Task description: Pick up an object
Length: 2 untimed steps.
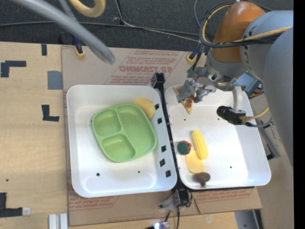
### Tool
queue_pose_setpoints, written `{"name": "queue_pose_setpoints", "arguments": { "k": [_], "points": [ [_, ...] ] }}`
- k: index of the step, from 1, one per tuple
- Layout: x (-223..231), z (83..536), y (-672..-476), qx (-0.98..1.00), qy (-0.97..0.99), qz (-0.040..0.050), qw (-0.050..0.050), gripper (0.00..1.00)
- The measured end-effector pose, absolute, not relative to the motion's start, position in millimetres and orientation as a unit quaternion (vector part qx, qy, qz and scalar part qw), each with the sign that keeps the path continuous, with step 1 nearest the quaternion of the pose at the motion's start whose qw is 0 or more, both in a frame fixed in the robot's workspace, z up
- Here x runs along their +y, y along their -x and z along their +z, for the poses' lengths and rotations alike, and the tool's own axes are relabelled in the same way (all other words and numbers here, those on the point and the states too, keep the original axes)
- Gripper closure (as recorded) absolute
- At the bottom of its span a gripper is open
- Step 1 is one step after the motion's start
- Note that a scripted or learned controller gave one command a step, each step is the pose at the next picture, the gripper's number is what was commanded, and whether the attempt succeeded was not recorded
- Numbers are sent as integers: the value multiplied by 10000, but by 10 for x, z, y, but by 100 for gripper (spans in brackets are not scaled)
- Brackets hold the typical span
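Observation:
My gripper (189,95) hangs over the far left corner of the right bin (238,171), with the orange wrist band above it. A small orange and red wedge-shaped piece (187,105) sits between its fingertips, and the fingers are shut on it. Lower in the same bin lie a yellow corn cob (200,144), a small green and red item (184,148), a flat yellow piece (194,164) and a brown lump (202,177).
The left bin (81,166) holds a green divided plate (125,131) with a yellow item (146,107) at its far right corner. A black divider (164,128) with clips separates the bins. A black fitting (231,113) and cables hang off the arm over the right bin.

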<state>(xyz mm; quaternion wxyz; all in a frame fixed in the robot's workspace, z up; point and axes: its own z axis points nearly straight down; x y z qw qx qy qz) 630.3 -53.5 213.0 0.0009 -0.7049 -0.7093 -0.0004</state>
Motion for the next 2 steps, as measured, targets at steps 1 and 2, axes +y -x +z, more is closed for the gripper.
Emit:
{"name": "queue_pose_setpoints", "arguments": {
  "k": [1, 2],
  "points": [
    [64, 2072, -6406, -7096, 7046, 1, 11, 100],
    [703, 2181, -6468, -7100, 7042, -7, 10, 100]
  ]
}}
